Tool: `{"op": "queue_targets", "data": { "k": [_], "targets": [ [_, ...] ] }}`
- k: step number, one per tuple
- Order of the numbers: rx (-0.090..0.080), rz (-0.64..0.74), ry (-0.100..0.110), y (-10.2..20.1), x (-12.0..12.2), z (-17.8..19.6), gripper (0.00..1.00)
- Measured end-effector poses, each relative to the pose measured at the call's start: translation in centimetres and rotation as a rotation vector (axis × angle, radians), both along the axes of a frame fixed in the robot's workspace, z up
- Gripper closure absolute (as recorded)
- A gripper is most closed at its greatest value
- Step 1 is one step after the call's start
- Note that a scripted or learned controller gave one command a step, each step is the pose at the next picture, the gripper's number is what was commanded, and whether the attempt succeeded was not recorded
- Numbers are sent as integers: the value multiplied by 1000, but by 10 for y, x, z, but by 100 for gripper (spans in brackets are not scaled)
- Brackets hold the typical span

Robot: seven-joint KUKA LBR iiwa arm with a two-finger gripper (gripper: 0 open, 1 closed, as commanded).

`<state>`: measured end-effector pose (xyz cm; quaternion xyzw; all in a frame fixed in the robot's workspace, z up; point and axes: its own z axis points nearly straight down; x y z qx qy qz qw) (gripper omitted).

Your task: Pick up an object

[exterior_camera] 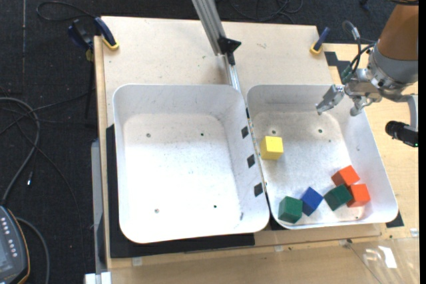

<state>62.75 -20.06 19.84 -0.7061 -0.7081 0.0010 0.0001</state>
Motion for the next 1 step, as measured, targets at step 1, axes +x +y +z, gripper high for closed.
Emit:
{"op": "queue_targets", "data": {
  "k": [1],
  "targets": [
    [11, 0, 13, -21, 53, -106, 0]
  ]
}}
